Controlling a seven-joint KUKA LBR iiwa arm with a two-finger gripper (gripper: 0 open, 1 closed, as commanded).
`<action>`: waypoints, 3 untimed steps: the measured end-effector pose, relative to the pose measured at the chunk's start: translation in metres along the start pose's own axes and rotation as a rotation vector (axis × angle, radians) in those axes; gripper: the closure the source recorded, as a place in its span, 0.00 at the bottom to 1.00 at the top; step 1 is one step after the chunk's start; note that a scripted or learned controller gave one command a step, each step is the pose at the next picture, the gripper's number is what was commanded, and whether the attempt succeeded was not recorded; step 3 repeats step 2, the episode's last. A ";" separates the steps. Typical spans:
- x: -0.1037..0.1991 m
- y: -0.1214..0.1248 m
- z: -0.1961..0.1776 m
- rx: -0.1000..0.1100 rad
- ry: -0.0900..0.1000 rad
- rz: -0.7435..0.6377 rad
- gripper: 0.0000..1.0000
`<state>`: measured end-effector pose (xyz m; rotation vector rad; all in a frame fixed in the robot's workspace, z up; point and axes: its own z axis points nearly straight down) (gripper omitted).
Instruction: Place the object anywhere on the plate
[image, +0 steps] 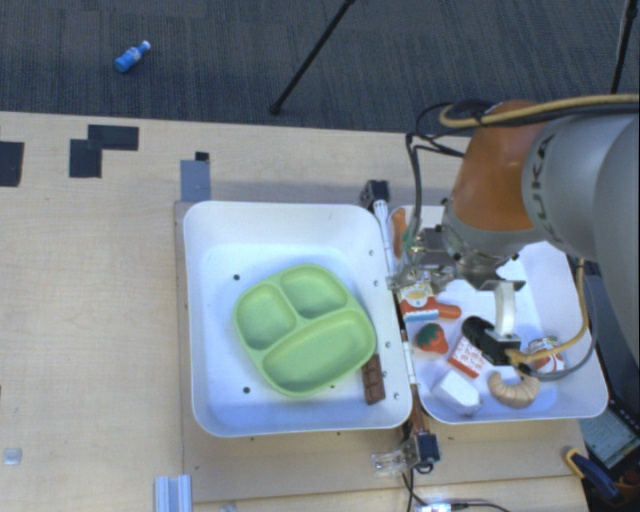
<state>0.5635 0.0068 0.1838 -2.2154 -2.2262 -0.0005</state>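
A green divided plate (305, 327) lies in the left white bin (215, 300), with nothing on it. My gripper (413, 270) hangs low over the left edge of the right bin (590, 395), near the wall between the two bins. Just below it sit a white and orange item (416, 297) and an orange carrot-like piece (447, 311). I see nothing clearly held. The arm's grey body and orange band (500, 180) hide the back of the right bin.
A brown bar (372, 381) lies in the left bin against the plate's right side. The right bin also holds a strawberry-like toy (432, 338), a red and white packet (467, 355), a white block (456, 391) and a tan curled piece (512, 390).
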 end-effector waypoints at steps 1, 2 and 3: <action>0.042 -0.025 0.000 0.000 0.000 0.000 1.00; 0.041 -0.025 0.000 -0.001 0.000 0.002 0.00; 0.041 -0.025 0.000 -0.001 0.000 0.002 0.00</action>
